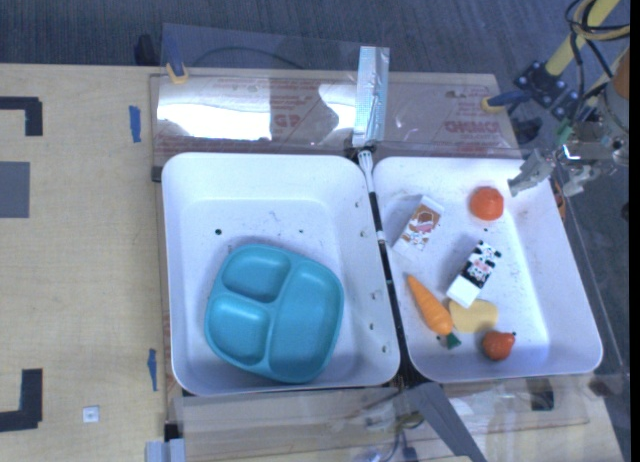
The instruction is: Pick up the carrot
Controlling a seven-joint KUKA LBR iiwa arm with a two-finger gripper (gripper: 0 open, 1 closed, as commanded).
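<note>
Two white bins; I see orange carrot hugging right bin's left wall, yellow block alongside; gripper at upper rim, finger state unreadable.

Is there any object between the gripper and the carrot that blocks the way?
Partly. The gripper is at the right bin's upper right edge. The black-and-white carton lies roughly between it and the carrot. Above the carrot nothing visible blocks a descent.

A robotics lab bench.
We see taped plywood, two white bins, and loose cables.
</note>
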